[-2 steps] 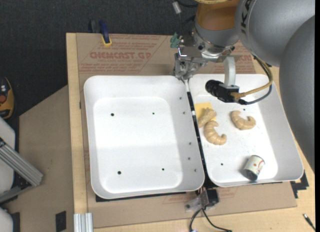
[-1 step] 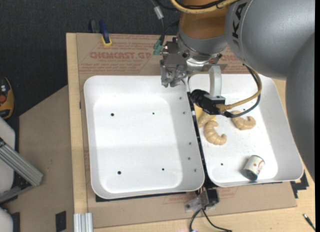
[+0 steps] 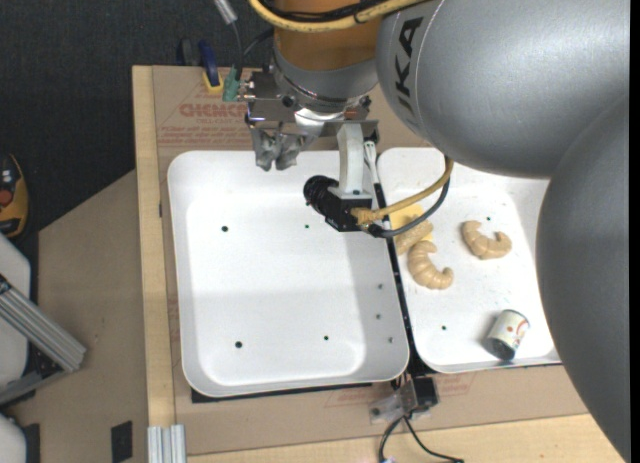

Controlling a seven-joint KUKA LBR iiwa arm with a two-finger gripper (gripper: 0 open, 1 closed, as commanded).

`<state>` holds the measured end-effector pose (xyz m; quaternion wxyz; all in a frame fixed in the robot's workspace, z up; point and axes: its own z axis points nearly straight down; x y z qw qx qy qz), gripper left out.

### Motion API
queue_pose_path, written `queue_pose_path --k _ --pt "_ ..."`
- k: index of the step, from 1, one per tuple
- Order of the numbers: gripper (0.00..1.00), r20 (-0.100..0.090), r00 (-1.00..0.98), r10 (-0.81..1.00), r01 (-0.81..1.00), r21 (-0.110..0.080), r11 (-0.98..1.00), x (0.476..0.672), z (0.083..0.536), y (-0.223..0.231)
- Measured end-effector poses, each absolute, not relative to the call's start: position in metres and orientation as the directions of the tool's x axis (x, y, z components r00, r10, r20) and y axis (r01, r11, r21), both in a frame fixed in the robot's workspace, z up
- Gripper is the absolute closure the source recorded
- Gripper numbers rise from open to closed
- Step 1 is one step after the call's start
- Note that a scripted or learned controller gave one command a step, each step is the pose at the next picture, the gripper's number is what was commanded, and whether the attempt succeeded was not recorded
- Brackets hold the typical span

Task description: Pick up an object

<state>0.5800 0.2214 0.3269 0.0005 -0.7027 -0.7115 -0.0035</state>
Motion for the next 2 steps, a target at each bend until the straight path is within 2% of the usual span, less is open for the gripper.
queue_pose_path --k 1,2 --pt "1.0 0.001 -0.003 1.0 1.0 0.003 0.003 0.582 0.335 0.215" --pt "1.0 0.001 -0.004 1.0 1.0 -0.002 0.004 0.535 0.364 0.226"
